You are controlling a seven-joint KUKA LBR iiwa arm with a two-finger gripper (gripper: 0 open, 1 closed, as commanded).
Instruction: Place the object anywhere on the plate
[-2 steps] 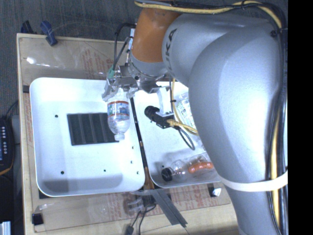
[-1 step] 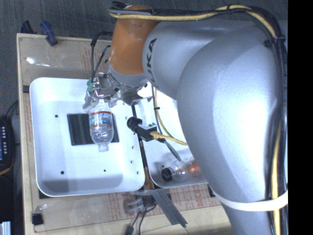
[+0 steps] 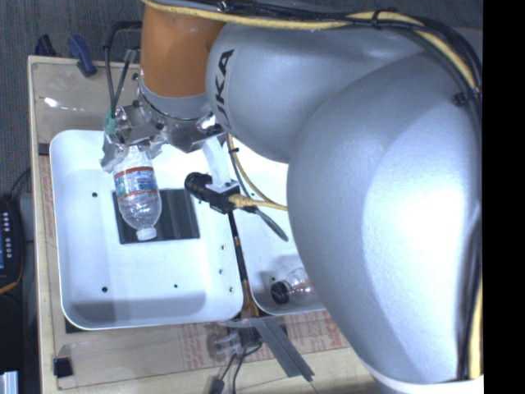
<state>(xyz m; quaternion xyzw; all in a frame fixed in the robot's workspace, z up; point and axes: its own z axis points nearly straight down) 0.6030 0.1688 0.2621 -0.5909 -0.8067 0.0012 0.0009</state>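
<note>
while hanging over the left white bin (image 3: 82,302), gripper (image 3: 123,142) sits right at the top end of a clear plastic water bottle (image 3: 138,195), up around 11 o'clock from the middle of the frame. can't tell how wide the gripper is or whether it's actually got hold of the bottle, too much metal clutter at the wrist. bottle lies with its cap end pointing to 6 o'clock, lower half over a dark flat rectangular plate (image 3: 172,218) on the bin floor. can't tell if touching the plate or hovering just above it. grey arm (image 3: 377,179) with orange band (image 3: 176,48) takes up everything from 12 to 5 o'clock. small shiny dark-ended object (image 3: 289,288) peeks out in the right bin (image 3: 271,306) at 6 o'clock. desk (image 3: 49,80) edge at 9 o'clock.
</note>
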